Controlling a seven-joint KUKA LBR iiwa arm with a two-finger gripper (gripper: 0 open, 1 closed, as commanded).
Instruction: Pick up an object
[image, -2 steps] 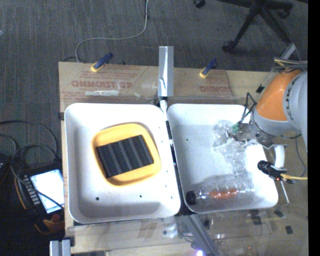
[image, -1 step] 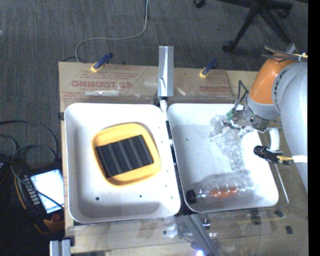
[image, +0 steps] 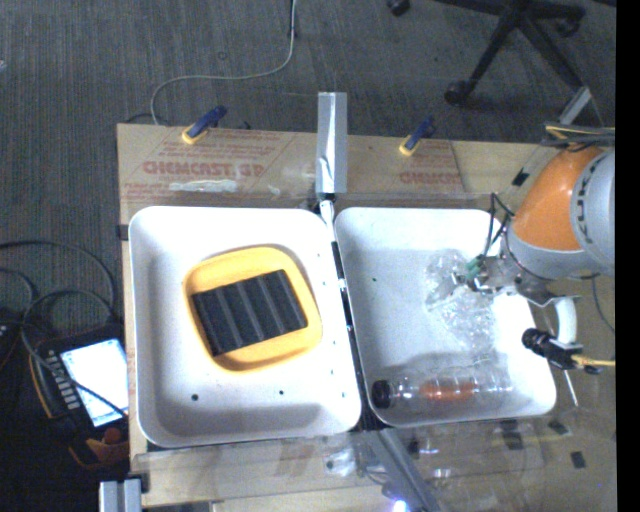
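In the right bin (image: 392, 232), a crumpled clear plastic piece (image: 458, 302) lies toward the right side. A clear plastic bottle (image: 442, 388) with an orange band and a black cap lies on its side along the front wall. The left bin (image: 160, 232) holds a yellow tray-like item (image: 252, 306) with a black ridged centre. My gripper (image: 480, 274) sits low at the right bin's right wall, at the upper edge of the crumpled plastic. The arm's orange band (image: 560, 205) looms above it and hides most of the wrist.
A metal post (image: 331, 140) stands at the back between the bins. Two blue clamps (image: 203, 123) (image: 418, 133) hold the board behind them. A black fitting with a cable (image: 546, 344) juts out at the right bin's right edge.
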